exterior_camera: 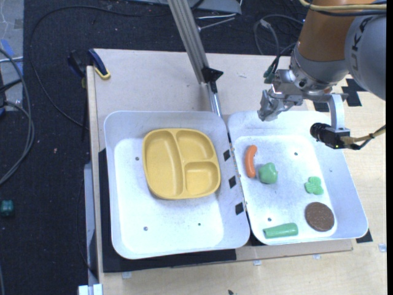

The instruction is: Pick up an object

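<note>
Pincer [269,112] hangs over the far left corner of the right bin [344,183], tips pointing down; can't tell from this angle if it's spread or pressed together, nothing visible between the tips. Arm [334,35] comes in from the tabletop's far right corner, orange band above the wrist. Right bin contents: orange hot dog [250,161] near the bin's left wall, lying roughly lengthwise front-to-back; green broccoli-like piece [268,174] just beside it on the right, looks like they're touching or nearly so; smaller green leafy piece [314,185] toward the right wall, well apart from those two; brown round cookie [320,216] near the front right corner, just in front of the leafy piece; green cucumber-shaped piece [280,230] along the front wall, lying sideways. All candidates sit flat on the bin floor, none under the pincer. Left bin [123,183] holds a yellow three-compartment plate [182,163], in the far half of the bin. A slanted metal pole [190,32] runs down from the far edge of the tabletop to the gap between the bins.
</note>
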